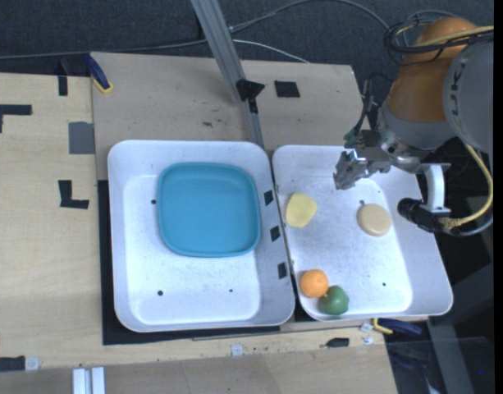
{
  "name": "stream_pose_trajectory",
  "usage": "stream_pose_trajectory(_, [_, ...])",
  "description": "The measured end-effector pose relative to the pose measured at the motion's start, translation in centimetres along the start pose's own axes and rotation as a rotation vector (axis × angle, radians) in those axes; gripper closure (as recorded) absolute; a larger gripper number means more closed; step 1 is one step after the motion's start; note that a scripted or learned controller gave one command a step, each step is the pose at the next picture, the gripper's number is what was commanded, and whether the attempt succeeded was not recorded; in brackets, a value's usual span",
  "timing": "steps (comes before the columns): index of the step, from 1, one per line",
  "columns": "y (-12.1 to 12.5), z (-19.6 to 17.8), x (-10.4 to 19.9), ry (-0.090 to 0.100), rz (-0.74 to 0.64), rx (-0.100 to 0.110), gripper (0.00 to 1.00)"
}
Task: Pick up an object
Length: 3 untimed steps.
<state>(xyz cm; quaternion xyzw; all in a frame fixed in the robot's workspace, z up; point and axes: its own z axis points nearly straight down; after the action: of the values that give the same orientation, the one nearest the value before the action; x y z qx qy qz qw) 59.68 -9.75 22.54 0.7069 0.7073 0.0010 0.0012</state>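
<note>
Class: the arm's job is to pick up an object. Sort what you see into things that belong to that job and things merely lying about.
Belongs to the job:
gripper
yellow piece
cream round piece
orange ball
green piece
right bin

Lying about:
blue plate
left bin
black tape marks

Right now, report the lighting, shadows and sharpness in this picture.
Camera view: even, soft light, with only faint shadows under the yellow piece and the orange ball; the blue plate shows no glare; the picture is slightly soft overall, and the gripper over the right bin is too blurred to read in detail.
</note>
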Motion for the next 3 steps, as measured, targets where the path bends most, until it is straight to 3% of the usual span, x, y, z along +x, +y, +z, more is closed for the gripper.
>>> stream_pose_trajectory(1, [0.6,-4.4,-0.3,0.000,0.000,0.000,1.00])
stream_pose_trajectory(3, [-1.6,-1.4,10.3,0.001,-0.004,0.004,1.00])
